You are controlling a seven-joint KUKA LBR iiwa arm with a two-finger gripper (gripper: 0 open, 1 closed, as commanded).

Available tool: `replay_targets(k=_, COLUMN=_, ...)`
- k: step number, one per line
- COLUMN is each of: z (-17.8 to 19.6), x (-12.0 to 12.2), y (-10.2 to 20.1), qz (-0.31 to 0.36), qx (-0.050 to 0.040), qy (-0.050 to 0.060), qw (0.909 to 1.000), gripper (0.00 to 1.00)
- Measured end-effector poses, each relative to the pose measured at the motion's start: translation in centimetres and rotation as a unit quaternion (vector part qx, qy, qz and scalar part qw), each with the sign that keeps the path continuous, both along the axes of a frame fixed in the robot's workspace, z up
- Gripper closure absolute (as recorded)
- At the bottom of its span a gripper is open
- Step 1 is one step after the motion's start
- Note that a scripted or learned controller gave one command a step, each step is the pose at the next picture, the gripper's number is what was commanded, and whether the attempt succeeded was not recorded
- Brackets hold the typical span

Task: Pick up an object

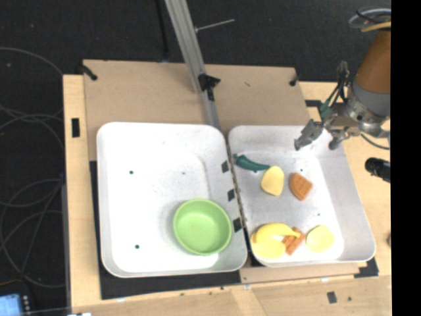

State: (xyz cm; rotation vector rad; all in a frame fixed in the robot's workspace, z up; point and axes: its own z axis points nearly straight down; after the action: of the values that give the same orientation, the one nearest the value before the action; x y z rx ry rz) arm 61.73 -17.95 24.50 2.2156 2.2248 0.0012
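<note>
1. Gripper (pixel 320 137) up at the far right corner of the right bin (pixel 342 176), fingers spread apart with a clear gap between them, nothing between them.
2. One finger (pixel 306 137) slanting down-left over the bin's far end, the other (pixel 335 141) just at the bin's right rim. Whether touching the bin floor or above it: cannot tell.
3. Arm (pixel 373 78) entering from the right, orange band above the grey wrist, cables bunched beside the wrist.
4. Nearest object to the gripper: orange-brown ridged piece (pixel 301 186), mid-bin, below the gripper and apart from it.
5. Just left of that: pale yellow rounded piece (pixel 273 181), near but not clearly touching the orange-brown one.
6. Teal curved piece (pixel 250 163) along the bin's left wall, its end reaching up to the pale yellow piece.
7. Near end of the right bin: yellow lump (pixel 271 237), small orange piece (pixel 293 242) lying against it, yellow disc (pixel 320 238) just beside on the right.
8. Left bin (pixel 145 163): green bowl (pixel 202 226) upright in the near right corner, close to the wall shared with the right bin.
9. Both bins side by side on the tan bench (pixel 158 91); metal pole (pixel 187 38) slanting from the top down to the gap between the bins.
10. All pickable objects well apart from the gripper; none lifted.
</note>
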Motion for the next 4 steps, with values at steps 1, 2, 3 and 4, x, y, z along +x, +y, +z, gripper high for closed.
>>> replay_targets(k=1, z=0.0, x=0.0, y=0.0, qz=0.0, qx=-0.0003, qy=0.0, qw=1.0, gripper=0.0)
replay_targets(k=2, z=-4.2, x=-0.3, y=-0.2, qz=-0.002, qx=-0.001, qy=0.002, qw=1.0, gripper=0.0)
replay_targets(k=3, z=-10.4, x=-0.5, y=-0.8, qz=-0.002, qx=-0.0007, qy=0.004, qw=1.0, gripper=0.0)
replay_targets(k=4, z=-14.5, x=-0.5, y=-1.0, qz=-0.003, qx=-0.0011, qy=0.001, qw=1.0, gripper=0.0)
